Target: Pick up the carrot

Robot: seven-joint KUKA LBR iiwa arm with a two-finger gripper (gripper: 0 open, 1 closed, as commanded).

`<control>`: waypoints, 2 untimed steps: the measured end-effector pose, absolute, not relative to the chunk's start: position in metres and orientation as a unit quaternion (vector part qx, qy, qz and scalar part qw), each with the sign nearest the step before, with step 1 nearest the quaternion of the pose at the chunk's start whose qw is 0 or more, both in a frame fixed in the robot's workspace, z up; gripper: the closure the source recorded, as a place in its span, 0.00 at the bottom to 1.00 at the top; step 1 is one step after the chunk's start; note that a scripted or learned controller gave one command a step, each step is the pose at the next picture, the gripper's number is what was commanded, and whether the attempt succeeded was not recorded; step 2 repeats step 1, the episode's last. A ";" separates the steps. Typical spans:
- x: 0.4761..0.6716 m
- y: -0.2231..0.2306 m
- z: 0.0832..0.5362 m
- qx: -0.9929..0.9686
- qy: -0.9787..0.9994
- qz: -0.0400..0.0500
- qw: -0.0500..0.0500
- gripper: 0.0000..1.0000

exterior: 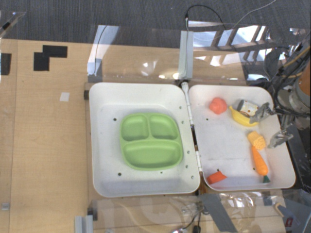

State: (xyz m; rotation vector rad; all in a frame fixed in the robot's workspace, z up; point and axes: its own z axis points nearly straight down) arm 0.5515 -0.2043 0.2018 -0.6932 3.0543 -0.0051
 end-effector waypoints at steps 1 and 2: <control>0.502 -0.205 0.159 -0.269 0.963 -0.001 0.003 0.00; 0.502 -0.205 0.159 -0.269 0.963 -0.001 0.003 0.00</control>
